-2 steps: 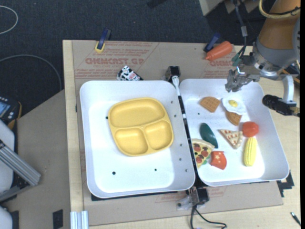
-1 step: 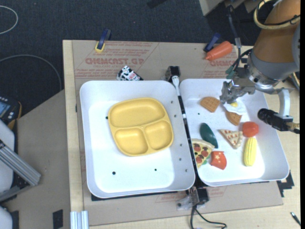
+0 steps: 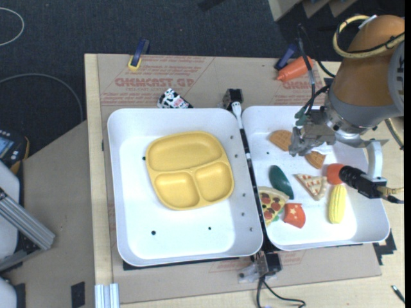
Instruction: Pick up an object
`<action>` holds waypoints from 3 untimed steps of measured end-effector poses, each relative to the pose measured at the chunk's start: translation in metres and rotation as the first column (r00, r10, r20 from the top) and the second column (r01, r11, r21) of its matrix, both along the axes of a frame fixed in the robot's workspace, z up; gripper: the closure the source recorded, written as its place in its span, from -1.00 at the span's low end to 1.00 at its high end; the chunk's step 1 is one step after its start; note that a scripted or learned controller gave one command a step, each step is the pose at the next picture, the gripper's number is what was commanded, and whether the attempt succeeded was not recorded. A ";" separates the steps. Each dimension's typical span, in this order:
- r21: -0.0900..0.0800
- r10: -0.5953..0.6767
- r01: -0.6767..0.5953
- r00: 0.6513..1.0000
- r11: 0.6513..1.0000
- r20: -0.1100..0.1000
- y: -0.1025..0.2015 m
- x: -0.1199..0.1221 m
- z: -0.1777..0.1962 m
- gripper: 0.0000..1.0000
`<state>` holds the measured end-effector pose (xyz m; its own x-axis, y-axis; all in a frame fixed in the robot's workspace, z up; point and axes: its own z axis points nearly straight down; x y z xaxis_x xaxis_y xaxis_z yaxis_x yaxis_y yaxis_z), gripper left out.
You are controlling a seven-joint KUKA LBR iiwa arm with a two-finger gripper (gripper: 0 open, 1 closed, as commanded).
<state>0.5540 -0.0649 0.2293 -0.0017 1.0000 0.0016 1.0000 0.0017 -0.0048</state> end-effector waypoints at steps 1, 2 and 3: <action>0.001 0.002 -0.002 1.000 1.000 0.001 0.038 -0.038 0.004 1.00; 0.000 -0.002 0.002 1.000 1.000 0.001 0.043 -0.048 -0.009 1.00; 0.000 -0.002 0.002 1.000 1.000 0.001 0.048 -0.065 -0.001 1.00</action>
